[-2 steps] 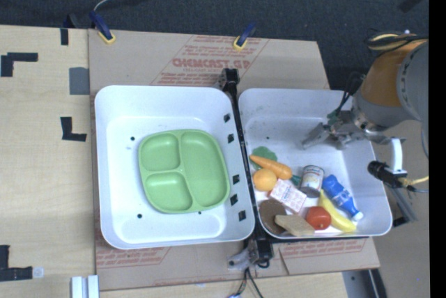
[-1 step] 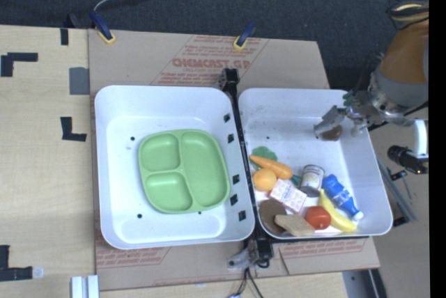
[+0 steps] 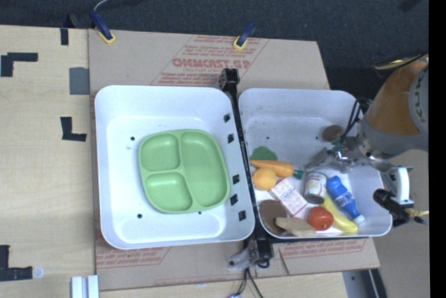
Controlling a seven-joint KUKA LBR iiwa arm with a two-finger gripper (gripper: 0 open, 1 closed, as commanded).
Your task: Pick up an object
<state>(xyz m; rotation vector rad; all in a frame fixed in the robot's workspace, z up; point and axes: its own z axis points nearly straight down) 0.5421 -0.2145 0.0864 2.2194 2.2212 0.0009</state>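
The right bin [image 3: 293, 105] holds a pile of small items along its front half. Among them are an orange carrot [image 3: 276, 168], a yellow-orange fruit [image 3: 264, 180], a white and red packet [image 3: 288, 195], a small can [image 3: 314, 186], a blue bottle [image 3: 342, 196], a banana [image 3: 343, 218] and a red tomato [image 3: 320, 218]. My gripper [image 3: 329, 155] reaches in from the right and hangs low over the bin, just above and right of the can. Nothing is visibly between its tips.
The left bin [image 3: 115, 115] carries a green divided plate [image 3: 185, 170]. A green piece [image 3: 263, 153] and a brown round piece [image 3: 332, 131] lie further back in the right bin. A brown disc [image 3: 270, 208] and a tan piece [image 3: 296, 225] sit at the front wall.
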